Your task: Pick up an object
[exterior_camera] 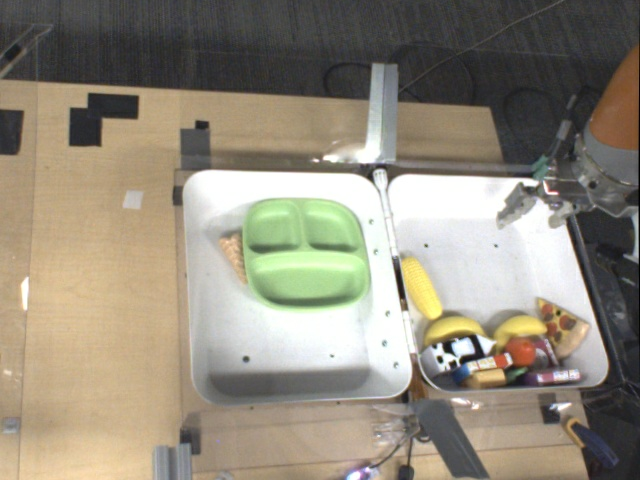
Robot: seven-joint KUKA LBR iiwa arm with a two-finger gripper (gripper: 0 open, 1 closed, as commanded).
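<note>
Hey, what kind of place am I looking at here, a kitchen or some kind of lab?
Most likely a robotics lab bench, not a kitchen. Two shallow white bins sit in a metal frame on a wooden bench, a robot arm's gripper hangs over the right bin, and the food, like the corn cob, looks like plastic toys.

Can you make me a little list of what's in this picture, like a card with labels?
left bin: green tray with three sections, a tan thing peeking out at its left edge
right bin: corn, two yellow toys, pizza slice, small toys piled along the near edge
gripper: above the right bin's far right corner, nothing between its fingers
arm: grey with an orange band, coming in from the right
</note>
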